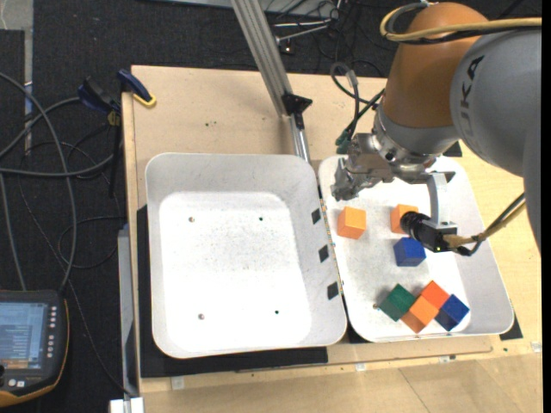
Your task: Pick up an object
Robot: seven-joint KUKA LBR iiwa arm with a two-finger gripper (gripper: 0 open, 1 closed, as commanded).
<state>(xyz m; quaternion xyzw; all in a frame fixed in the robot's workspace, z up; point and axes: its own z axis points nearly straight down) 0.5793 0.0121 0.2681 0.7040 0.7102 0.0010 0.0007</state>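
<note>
My gripper (346, 184) hangs over the back left part of the right bin (482, 269), just behind an orange block (351, 222) and apart from it. A second orange block (401, 218) lies to the right, partly behind a black fitting on the arm. A blue block (410, 252) sits in the middle of the bin. Near the front edge a green block (399, 302), an orange block (428, 304) and a blue block (453, 312) lie packed together. I see nothing held in the gripper.
The left bin (172, 231) stands beside the right one, their rims touching. A slanted metal rail (267, 58) runs from the back down to the gap between the bins. Cables and a blue clamp (108, 93) lie at the left.
</note>
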